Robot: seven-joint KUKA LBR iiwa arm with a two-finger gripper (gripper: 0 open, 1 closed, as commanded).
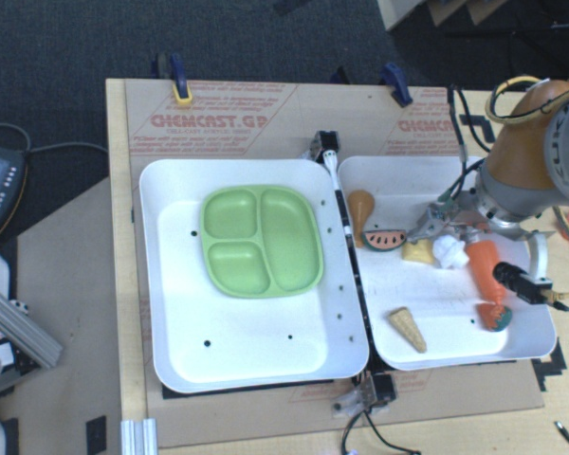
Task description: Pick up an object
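The right bin holds several toy foods. A yellow wedge and a white crumpled piece lie near its middle. A watermelon slice and a brown drumstick-like piece are by the left wall. An orange carrot lies at the right, and a tan cone sits near the front. My gripper hangs low over the bin, just behind the yellow wedge and the white piece. I see nothing lifted in it.
The left bin bears a green divided plate. The arm's orange band and grey wrist cover the right bin's far right corner. A black fitting juts out beside the carrot. Clamps hold the bins at the middle seam.
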